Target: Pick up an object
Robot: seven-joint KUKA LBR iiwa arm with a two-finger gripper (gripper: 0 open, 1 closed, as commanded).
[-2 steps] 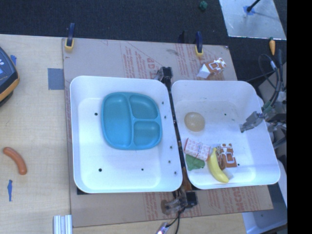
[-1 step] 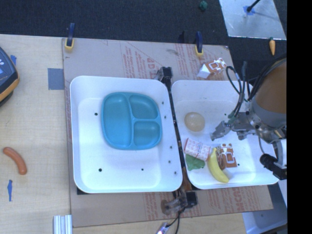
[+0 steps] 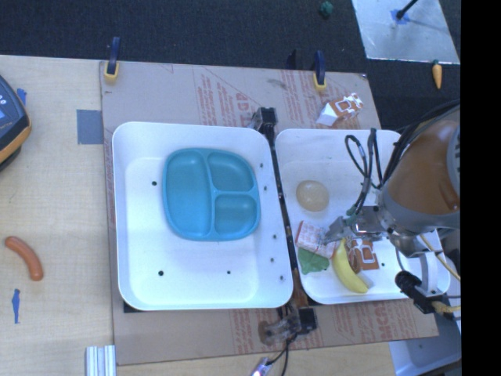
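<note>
Banana beside the gripper — jaw state you cannot tell — crowded by carton and packet: you risk snagging a neighbour.

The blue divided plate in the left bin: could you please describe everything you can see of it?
The blue divided plate is light blue, smooth like plastic, with rounded corners and three compartments: one large at the view's left, two smaller at the right. It lies flat, right side up, in the upper middle of the left white bin, and nothing rests in it.
</note>
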